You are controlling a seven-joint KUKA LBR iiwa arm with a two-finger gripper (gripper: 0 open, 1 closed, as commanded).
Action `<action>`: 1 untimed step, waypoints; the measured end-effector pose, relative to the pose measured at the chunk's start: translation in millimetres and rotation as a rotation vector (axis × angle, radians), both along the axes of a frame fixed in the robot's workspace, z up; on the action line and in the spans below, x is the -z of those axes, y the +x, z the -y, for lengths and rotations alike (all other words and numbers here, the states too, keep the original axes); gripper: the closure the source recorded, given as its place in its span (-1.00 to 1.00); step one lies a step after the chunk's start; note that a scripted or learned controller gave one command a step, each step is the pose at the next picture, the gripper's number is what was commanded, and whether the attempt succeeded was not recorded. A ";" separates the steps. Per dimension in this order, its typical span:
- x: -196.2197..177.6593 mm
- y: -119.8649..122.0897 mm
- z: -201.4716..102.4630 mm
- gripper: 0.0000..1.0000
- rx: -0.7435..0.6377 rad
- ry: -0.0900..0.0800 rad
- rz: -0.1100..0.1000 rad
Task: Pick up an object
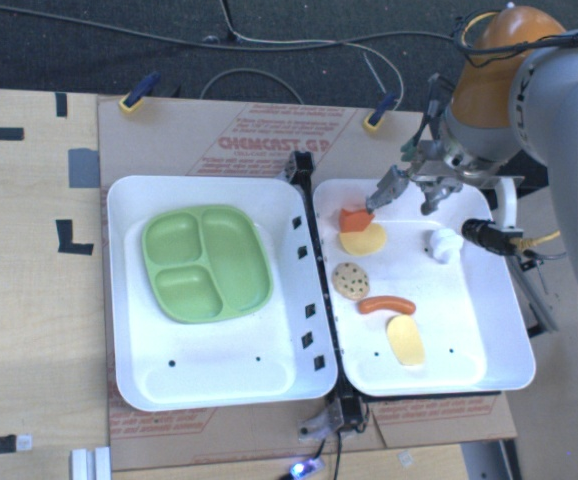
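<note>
**Open gripper above the far end of the right bin, five food pieces below**

Two shallow white bins sit side by side on a cardboard sheet, joined along a black hinge strip. The left bin (pixel 129 298) holds a green divided plate (pixel 207 263) with three compartments, lying flat and a little turned. Yellow-and-blue clamps (pixel 139 91) pin the cardboard at its far edge, and black cables loop across the dark floor beyond.

The right bin (pixel 479 338) carries the loose pieces. A red-orange chunk (pixel 353 219) lies near the far left corner, touching a pale yellow rounded piece (pixel 365 240) just in front of it. Nearer the camera comes a speckled cookie (pixel 350 281), then a small sausage (pixel 386 305) lying crosswise, then a yellow oblong slice (pixel 405 340) just beside the sausage. A small white object (pixel 443 245) rests against the bin floor towards the right wall, hard to make out against the white.

The gripper (pixel 410 193) hangs over the far part of the right bin with its two fingers spread apart and nothing between them. The left finger's tip (pixel 379 198) sits just beside the red-orange chunk; whether it touches cannot be told. The other pieces lie nearer the camera, apart from the fingers.
</note>
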State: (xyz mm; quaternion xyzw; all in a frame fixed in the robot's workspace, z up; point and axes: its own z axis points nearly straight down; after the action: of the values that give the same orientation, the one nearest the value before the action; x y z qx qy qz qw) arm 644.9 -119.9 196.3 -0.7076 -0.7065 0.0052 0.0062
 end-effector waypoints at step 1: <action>-9.8 2.7 -0.6 -1.00 -0.003 -0.001 0.014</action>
State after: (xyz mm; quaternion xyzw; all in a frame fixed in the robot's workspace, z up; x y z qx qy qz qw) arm 647.6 -119.4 206.1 -0.7065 -0.7077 0.0006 0.0008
